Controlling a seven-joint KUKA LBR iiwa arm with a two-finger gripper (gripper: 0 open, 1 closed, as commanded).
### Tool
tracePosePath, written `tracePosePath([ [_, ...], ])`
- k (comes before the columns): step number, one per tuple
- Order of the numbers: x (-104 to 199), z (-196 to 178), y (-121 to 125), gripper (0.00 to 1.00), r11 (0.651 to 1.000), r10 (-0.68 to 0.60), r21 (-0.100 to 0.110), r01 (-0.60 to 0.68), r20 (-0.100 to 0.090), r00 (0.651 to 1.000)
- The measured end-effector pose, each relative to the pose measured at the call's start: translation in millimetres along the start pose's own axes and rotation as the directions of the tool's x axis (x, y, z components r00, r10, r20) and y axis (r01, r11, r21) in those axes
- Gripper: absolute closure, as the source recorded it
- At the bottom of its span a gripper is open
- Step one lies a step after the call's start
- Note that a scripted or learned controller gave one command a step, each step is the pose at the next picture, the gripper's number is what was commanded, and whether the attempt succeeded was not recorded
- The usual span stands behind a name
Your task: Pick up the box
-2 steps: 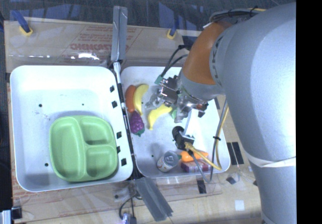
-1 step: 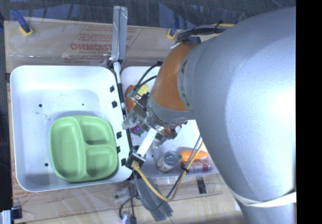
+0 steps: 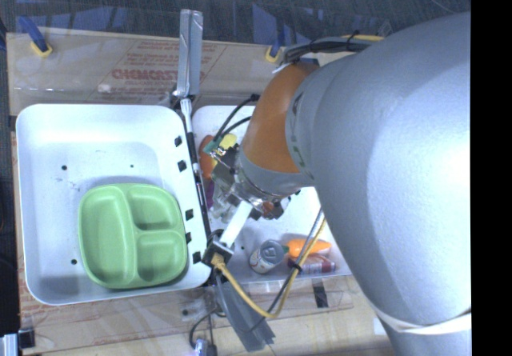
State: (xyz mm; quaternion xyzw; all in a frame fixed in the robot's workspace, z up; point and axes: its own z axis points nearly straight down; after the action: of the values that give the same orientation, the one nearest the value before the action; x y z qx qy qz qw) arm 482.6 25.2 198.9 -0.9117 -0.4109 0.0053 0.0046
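From the remote station I read the frame from its left edge; the left bin (image 3: 40, 186) occupies the left half and holds a green divided plate (image 3: 132, 234) in its lower part, lying flat. Along the centre of the frame runs the divider (image 3: 192, 186) where the two bins meet, with black clips down its length. Right of it lies the right bin (image 3: 212, 118), most of it covered by the arm (image 3: 384, 186), which enters from the right and fills that side; its orange band (image 3: 276, 130) sits just above the wrist, at centre frame.

The gripper (image 3: 228, 206) hangs low over the left portion of the right bin, close beside the divider; I cannot tell its state, since the wrist and cabling mask the working end, and I see nothing that I can confirm as held.

I cannot identify the box with certainty; no clear box shape presents itself. Visible in the lower part of the right bin, to the right of and below the gripper, are a metal can (image 3: 268, 254) on its side and an orange object (image 3: 308, 248) just beside it; a small red and yellow item (image 3: 212, 146) shows above the gripper near the divider.

My judgement: the box likely lies under the arm or gripper, so its bearing and long axis cannot be established.
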Motion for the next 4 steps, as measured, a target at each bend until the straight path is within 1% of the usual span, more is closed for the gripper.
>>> tracePosePath([
  [1, -9, 9, -1, 1.00, 0.990, -0.143, -0.007, 0.143, -0.002, 0.990],
  [2, 32, -231, -41, 1.00, 1.000, -0.012, -0.011, 0.012, -0.006, 1.000],
  [3, 32, -230, -41, 0.00, 1.000, -0.011, -0.010, 0.011, -0.004, 1.000],
  [4, 32, -230, -41, 0.00, 1.000, -0.011, -0.010, 0.011, -0.004, 1.000],
])
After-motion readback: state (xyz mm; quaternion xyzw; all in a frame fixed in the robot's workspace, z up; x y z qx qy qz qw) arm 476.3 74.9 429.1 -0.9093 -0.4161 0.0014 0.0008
